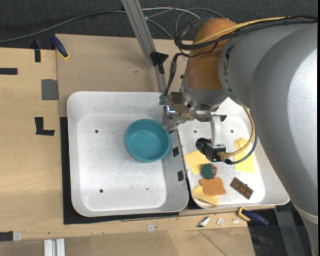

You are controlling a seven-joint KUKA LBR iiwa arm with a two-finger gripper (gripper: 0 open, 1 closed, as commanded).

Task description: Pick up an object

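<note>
Fixed camera above (slanted) overlooks both bins point(74, 143).

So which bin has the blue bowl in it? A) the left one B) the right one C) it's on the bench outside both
A: the bowl sits inside the left bin, near its right wall, while the toy food lies in the right bin.

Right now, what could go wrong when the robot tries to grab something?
The hand hangs right at the rim of the blue bowl, by the wall between the bins, so it might bump the bowl or that wall on its way down. In the right bin, the toast, green ball and yellow cheese lie packed together, so a grab there might catch two things or push them apart.
</note>
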